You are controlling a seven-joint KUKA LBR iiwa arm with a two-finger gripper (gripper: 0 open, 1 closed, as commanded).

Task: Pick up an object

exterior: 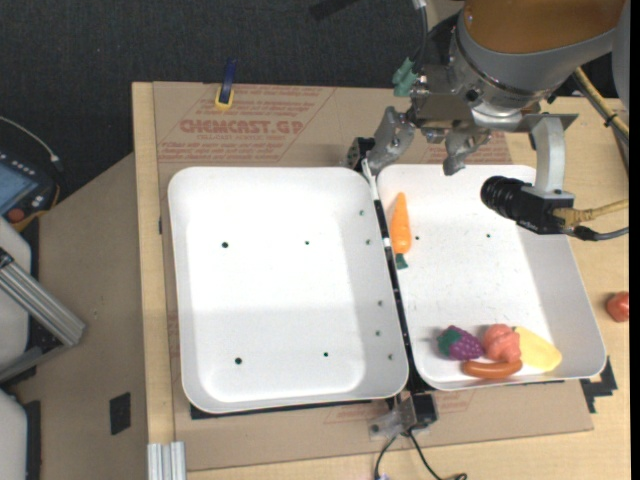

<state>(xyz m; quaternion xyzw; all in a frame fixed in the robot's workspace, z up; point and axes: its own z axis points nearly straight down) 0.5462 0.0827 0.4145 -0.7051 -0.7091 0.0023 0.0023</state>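
- Camera view, looking down at a slant: cardboard sheet (250, 118) printed with red lettering, spread under both bins.
- Left white bin (200, 298), shallow, with a few small dark dots on its floor.
- Right white bin (560, 288), edge to edge with the left one along a dark seam.
- Grey arm with orange band (545, 8), entering from the upper right, wrist above the far rim of the right bin.
- Gripper (422, 153), two grey fingers spread apart with nothing between them (released), one fingertip (375, 158) near the seam between the bins, the other over the right bin's far edge.
- Black cylindrical camera-like unit (515, 200), hung on a grey bracket beside the wrist.
- Toy carrot (400, 221), orange with a green end, lying lengthwise in the right bin just beside the seam, near the spread fingers but apart from them.
- Cluster in the right bin's near corner (touching one another): yellow toy piece (540, 353), pink-red toy fruit (502, 341), purple toy grapes (461, 344), orange-red curved toy piece (490, 369).
- Small blue and yellow clip (227, 86), at the far edge of the cardboard.
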